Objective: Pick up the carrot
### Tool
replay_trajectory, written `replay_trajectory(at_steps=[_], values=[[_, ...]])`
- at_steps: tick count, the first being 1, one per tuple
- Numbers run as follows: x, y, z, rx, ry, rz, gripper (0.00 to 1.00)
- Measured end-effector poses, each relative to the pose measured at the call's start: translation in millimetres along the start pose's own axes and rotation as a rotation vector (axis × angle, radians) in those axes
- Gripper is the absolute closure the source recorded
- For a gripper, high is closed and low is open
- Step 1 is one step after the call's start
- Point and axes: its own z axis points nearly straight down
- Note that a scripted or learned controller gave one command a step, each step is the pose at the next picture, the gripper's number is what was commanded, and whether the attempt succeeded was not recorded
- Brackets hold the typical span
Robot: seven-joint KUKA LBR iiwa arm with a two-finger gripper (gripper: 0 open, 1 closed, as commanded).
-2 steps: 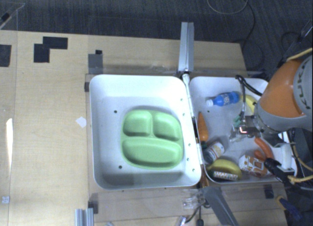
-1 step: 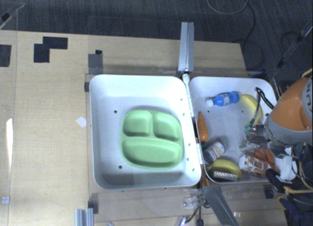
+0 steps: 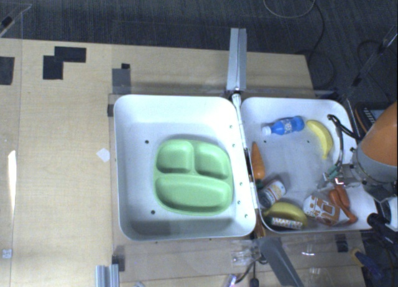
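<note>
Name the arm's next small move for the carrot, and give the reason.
Probably travel left across the right bin toward the carrot. The carrot lies along that bin's left wall, above the can, while the arm sits at the bin's right edge, well apart from it.

Bins: two white ones stood side by side on the bench, a left bin (image 3: 124, 174) and a right bin (image 3: 292, 102).
Trays: one green divided tray (image 3: 194, 176), in the left bin.
Carrots: one orange carrot (image 3: 257, 162), against the right bin's left wall.
Bottles: one blue bottle (image 3: 283, 126), near the right bin's far edge.
Bananas: one yellow banana (image 3: 319, 136), beside the bottle.
Cans: one small can (image 3: 272, 191), near the right bin's near-left corner.
Other items: two or three more lay along the right bin's near edge; I could not tell what they were.
</note>
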Motion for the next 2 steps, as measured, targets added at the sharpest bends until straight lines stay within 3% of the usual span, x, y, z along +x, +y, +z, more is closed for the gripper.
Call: replay_trajectory(at_steps=[1,2], values=[[50,5,-1,-0.004,-0.005,-0.245,1.0],[80,9,-2,-0.006,-0.007,-0.542,1.0]])
